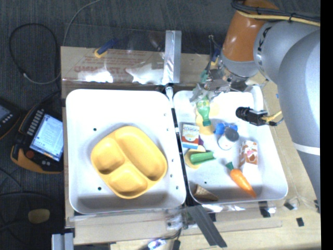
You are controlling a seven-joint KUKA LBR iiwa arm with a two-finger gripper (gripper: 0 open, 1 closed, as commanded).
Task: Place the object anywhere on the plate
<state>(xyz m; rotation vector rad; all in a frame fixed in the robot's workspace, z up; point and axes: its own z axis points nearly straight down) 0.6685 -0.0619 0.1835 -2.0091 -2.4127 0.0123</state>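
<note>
Yellow divided plate [128,160]: smooth, slightly glossy plastic. White bins [78,139]: smooth matt plastic. Toy carrot [242,180]: glossy orange plastic.

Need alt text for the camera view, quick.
The hand hangs over the far edge of the right bin, above a green-and-yellow bottle, among a carrot and other small toys. A yellow plate sits in the left bin.

Reaching in from the right, grey arm [296,61] bending downward, orange band [243,33] showing above the wrist. Gripper [208,90] pointing down and left, hanging low, finger state indistinct.
</note>
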